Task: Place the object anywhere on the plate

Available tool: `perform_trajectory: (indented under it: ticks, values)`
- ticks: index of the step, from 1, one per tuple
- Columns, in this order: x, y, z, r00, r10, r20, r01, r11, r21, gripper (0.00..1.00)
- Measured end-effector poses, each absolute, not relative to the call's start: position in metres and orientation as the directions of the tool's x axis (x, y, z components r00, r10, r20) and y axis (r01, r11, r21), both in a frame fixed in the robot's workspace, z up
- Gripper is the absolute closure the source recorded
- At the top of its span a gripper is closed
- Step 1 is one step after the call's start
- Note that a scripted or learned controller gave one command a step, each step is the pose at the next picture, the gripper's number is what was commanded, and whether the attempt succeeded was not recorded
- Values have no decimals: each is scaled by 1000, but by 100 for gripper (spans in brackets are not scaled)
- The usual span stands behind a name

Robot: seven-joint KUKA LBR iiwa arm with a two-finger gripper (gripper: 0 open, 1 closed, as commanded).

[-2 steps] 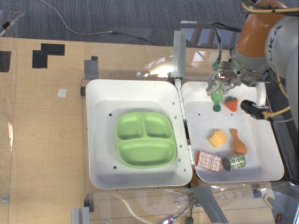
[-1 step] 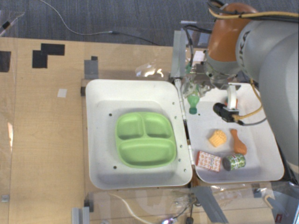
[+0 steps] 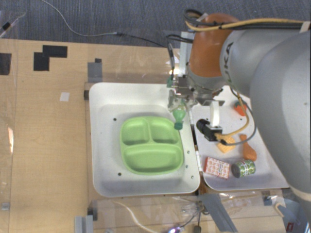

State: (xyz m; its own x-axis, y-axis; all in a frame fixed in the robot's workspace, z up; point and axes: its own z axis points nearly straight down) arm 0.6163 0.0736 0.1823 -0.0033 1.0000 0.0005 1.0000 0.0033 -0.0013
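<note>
Green bottle-shaped object (image 3: 179, 117), darker base

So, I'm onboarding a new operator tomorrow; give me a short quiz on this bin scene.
1. True or false: the green object lies flat in a compartment of the green plate.
2. Which bin holds the green can: A left, B right?
3. Fill in: the plate has ___ compartments.

Key: 1 false, it hangs at the gripper over the plate's right rim; 2 B; 3 three.
</note>
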Motion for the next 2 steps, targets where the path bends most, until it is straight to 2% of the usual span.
perform_trajectory:
  ticks: [1,2]
  values:
    - [559,96,182,-2,1000,0,1000,2,-2,100]
    - [559,96,182,-1,1000,0,1000,1,-1,0]
